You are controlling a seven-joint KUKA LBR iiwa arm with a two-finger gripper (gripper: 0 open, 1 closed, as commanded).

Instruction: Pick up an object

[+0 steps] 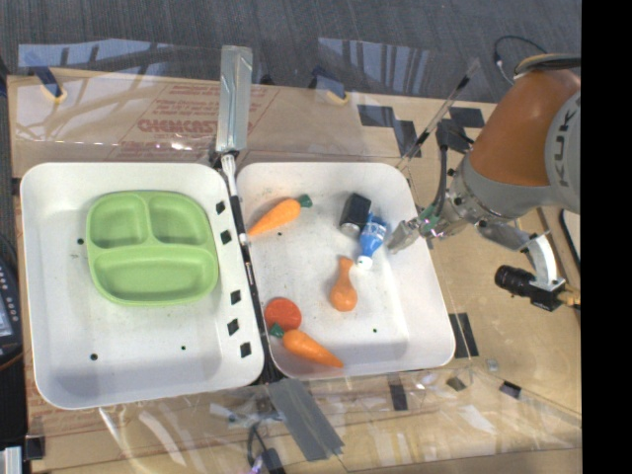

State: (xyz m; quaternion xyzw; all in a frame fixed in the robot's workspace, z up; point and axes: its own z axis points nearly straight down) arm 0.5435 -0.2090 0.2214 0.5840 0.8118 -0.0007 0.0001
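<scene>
No one target was fixed by the task; the closest candidate was judged to be the bottle (371,239), blue and white, lying in the right bin (420,309) near its right wall. Just beside it were seen a black block (355,211) and an orange gourd-shaped toy (343,287), the gourd's neck almost touching the bottle's cap. Further left a carrot (275,217) was lying at a slant. At the bin's front, a tomato (283,313) and a second carrot (308,346) were found touching or nearly so.

The hand (408,233) was seen at the bin's right rim, close to the bottle. Whether it was open or closed could not be told at this size, and nothing was seen held in it.

For a clean pick, the bottle should be approached from above with the grip set across its short axis. The gourd and block should be kept out of the closing path, since a nudge could roll the bottle. The right wall was judged a collision risk on descent.

The left bin (44,294) held a green divided plate (152,246). Both bins were set on a worktop (494,349) covered in cardboard with clear film and dark tape patches. A grey strip (234,97) was lying above the seam between the bins. Grey carpet (148,8) was seen beyond.
</scene>
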